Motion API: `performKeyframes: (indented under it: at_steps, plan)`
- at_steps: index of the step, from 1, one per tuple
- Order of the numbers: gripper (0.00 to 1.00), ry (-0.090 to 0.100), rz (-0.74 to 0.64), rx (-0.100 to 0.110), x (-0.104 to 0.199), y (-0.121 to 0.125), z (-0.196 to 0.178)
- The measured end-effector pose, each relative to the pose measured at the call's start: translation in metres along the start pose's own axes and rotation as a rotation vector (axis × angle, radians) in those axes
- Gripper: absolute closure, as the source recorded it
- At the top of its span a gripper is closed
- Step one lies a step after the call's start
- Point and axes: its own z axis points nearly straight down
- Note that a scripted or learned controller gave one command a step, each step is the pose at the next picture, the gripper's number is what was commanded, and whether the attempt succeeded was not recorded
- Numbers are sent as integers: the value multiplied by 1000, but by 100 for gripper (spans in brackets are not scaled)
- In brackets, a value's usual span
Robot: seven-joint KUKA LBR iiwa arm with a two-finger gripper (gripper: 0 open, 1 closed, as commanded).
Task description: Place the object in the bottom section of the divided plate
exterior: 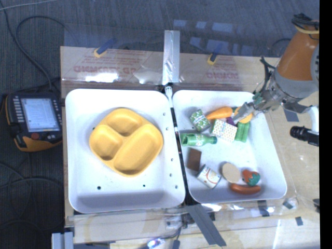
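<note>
Plate [126,140]: yellow, divided into three sections, set in the middle of the left bin [83,191]; nothing is seen lying in any section.
Right bin [275,165]: placed just beside the plate's bin, their inner walls touching.
Objects: a cluster is held in the right bin, well apart from the plate.
Carrot [220,112]: orange, laid farthest from the plate's near side, at the cluster's top.
Green bottle [198,139]: laid on its side, nearest the plate.
Brown block [194,159]: below the bottle.
Small can [209,176]: tipped over, below the block.
Red sausage [246,189]: at the cluster's lower edge.
Tool [244,113]: lowered over the cluster's upper right, beside the carrot; whether it is open or closed cannot be told, and no object is seen gripped.
Arm [298,61]: grey with an orange band, reaching in across the desk [298,154].
</note>
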Motion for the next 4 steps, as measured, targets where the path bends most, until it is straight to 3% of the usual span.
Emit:
performKeyframes:
  at_steps: [1, 2, 3, 4]
  plan:
    - [100, 0, -189, -2, 64, 43, -43]
    - [100, 4, -243, 0, 165, 36, -19]
    - [100, 3, -450, -2, 245, 10, -24]
    - [0, 4, -450, -2, 245, 10, -24]
